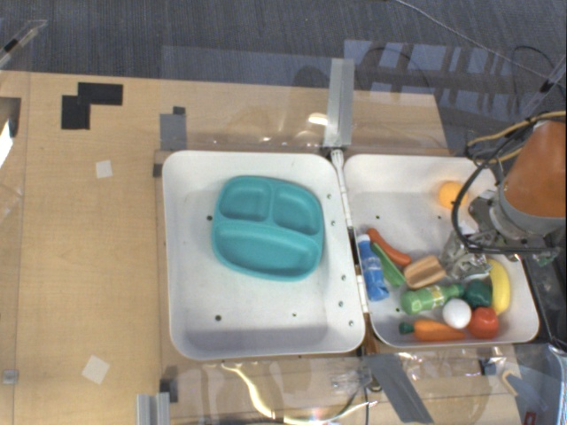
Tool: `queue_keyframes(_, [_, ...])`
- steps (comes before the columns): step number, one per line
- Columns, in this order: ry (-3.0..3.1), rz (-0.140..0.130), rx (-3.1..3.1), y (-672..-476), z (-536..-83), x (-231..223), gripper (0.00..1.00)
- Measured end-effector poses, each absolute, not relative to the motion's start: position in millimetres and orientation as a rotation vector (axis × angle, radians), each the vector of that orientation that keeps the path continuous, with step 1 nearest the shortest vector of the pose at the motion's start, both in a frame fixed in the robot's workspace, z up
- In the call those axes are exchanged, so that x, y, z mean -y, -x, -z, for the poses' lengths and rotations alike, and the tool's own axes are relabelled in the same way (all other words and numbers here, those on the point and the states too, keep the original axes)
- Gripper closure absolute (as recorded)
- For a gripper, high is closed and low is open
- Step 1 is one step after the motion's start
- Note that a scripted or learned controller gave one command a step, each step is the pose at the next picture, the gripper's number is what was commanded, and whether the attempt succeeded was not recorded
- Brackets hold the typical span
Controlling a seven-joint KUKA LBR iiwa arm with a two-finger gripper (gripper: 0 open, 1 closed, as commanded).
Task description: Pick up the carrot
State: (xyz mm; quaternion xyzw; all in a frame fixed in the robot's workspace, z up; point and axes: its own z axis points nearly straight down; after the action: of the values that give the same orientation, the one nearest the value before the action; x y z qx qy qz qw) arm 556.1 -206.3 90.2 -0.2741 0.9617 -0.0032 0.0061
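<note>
The carrot (pixel 390 248) is a slim orange stick with a green end, lying slantwise near the left wall of the right bin (pixel 399 184), beside a blue tube (pixel 372 271). The gripper (pixel 464 257) hangs over the toy pile toward the bin's right side, apart from the carrot; whether it is open or closed cannot be told. A teal divided plate (pixel 267 226) sits in the left bin (pixel 190 264).
</note>
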Motion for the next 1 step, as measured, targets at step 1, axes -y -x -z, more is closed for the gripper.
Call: queue_keyframes(1, [0.519, 0.007, -3.083, -604.7, -89.5, 204.8, 0.0])
